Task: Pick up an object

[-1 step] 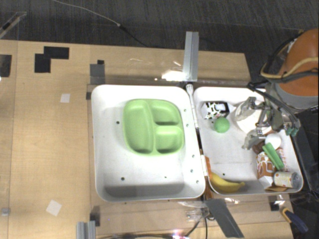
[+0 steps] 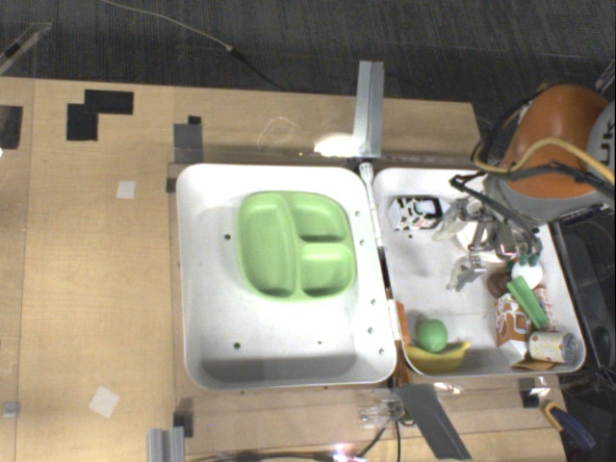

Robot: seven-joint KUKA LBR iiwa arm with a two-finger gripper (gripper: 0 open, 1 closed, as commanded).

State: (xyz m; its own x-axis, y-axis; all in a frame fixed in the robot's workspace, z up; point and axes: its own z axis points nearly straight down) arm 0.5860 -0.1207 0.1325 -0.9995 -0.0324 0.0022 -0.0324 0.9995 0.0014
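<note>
Two shallow white bins sit side by side on the wooden bench. The left bin holds a green divided tray, lying flat a little far of the bin's middle, with one long compartment on its left and two smaller ones on its right. The right bin holds the loose objects. At its far left lies a small black-and-white patterned item. At the near edge a green ball sits on a yellow banana-shaped piece, the two touching. Along the right side a green stick-shaped object lies slanted over a brown and white package, and a small cylinder with a pale end rests in the near right corner; what these are exactly is hard to tell. The arm reaches in from the right, its orange band over the far right corner of that bin. The gripper hangs low over the middle of the right bin, its metal fingers pointing down toward bare bin floor, near the brown package but apart from it. Whether the fingers are spread or closed cannot be told from this angle, and nothing is seen between them. A grey metal post stands at the far side where the two bins meet.
</note>
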